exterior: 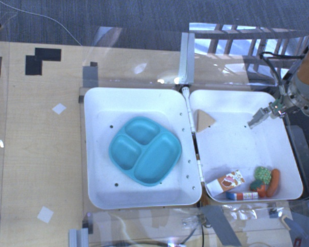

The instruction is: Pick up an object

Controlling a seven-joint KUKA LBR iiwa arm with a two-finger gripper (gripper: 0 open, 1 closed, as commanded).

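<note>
We see our gripper [258, 118] high over the right bin [237, 138], its fingers closed on nothing; the toy food pile [252, 183] sits well below them, untouched.

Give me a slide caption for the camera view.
Gripper over right bin; toys clustered in its near corner; blue plate in left bin.

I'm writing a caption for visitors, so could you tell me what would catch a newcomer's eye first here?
The bright blue divided plate in the middle of the left bin stands out most. Next, a cluster of small colourful toy foods sits in the right bin's near corner, while the gripper is over that bin's right side.
</note>
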